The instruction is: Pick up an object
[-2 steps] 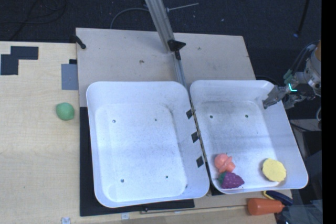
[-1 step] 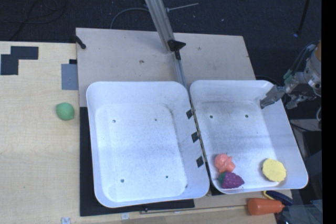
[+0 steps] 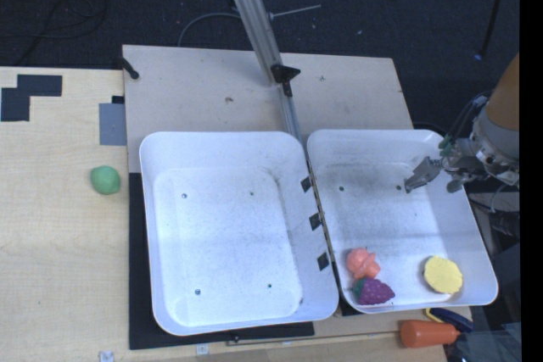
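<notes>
In the right bin (image 3: 399, 140), three toys lie near the front wall: a pink-orange one (image 3: 363, 262), a purple grape bunch (image 3: 374, 292) touching it, and a yellow round one (image 3: 443, 274) further right. My gripper (image 3: 437, 176) hangs over the bin's right rear part, well behind the toys. It is open, and nothing sits between its fingers (image 3: 419, 176).
The left bin (image 3: 161, 150) lies beside the right one, joined by black clips. A green ball (image 3: 105, 180) rests on the wooden bench to the left. An orange toy (image 3: 428, 332) lies outside the right bin's front edge. A metal rail (image 3: 259, 21) stands behind the bins.
</notes>
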